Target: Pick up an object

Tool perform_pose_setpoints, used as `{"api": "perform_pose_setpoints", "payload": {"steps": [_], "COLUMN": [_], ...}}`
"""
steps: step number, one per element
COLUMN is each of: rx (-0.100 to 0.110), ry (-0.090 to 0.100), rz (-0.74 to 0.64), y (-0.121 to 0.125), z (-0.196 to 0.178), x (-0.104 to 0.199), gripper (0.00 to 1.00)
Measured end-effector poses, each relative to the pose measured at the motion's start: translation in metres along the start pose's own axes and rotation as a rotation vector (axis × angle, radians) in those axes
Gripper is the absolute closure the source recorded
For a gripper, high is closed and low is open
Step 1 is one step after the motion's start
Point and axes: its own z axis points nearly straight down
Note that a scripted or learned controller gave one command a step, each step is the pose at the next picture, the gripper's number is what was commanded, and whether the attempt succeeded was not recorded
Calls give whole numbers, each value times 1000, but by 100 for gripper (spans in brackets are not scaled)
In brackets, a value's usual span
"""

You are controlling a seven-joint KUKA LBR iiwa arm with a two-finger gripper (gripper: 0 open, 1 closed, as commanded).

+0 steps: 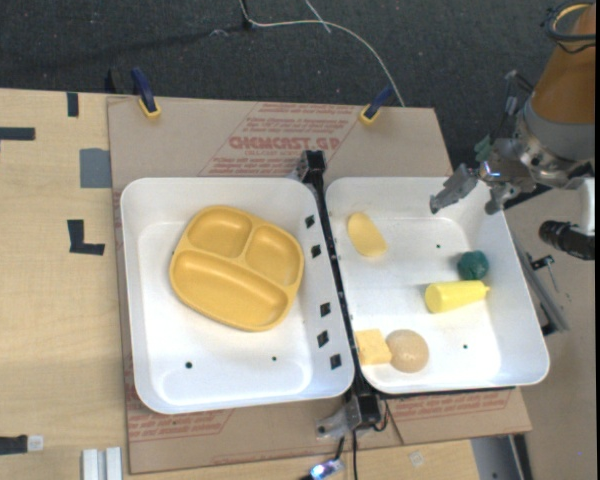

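Nearest the camera, at the front of the right bin (520, 368), a round beige ball (409, 351) with a matte, slightly mottled skin sits touching a small pale-yellow square block (372, 346) on its left. Just behind them a smooth yellow cylinder (456, 295) lies on its side, and a small dark-green, lumpy piece (472, 264) rests near its right end, close to the bin's right wall. Farther back and toward the divider lies a pale-yellow oval piece (366, 235) with a soft sheen. Those 5 loose things are what there is to pick, and all lie on the bin floor, none of them lifted. The grey arm (570, 78), with its orange band, leans in from the right, and its hand (470, 196) hangs over the back right corner of that bin, above and apart from the green piece; the 2 dark fingers stand spread with nothing between them. In the left bin (140, 368), a glossy mustard-yellow plastic plate (237, 266) with 3 compartments lies slightly turned. Both bins are shallow, white and smooth, resting on a brown cardboard sheet (280, 138) printed in red and held by 2 blue-and-yellow clamps (144, 92) at the back of the pale wooden desk (40, 298).
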Motion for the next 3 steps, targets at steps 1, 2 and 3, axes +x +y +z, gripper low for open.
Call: {"api": "perform_pose_setpoints", "payload": {"steps": [1, 2, 3], "rx": [6, 4, 0], "ry": [0, 0, -2], "rz": [1, 0, -1], "y": [0, 6, 5], "z": [63, 112, 165], "x": [-6, -10, -10], "gripper": [0, 0, 0]}}
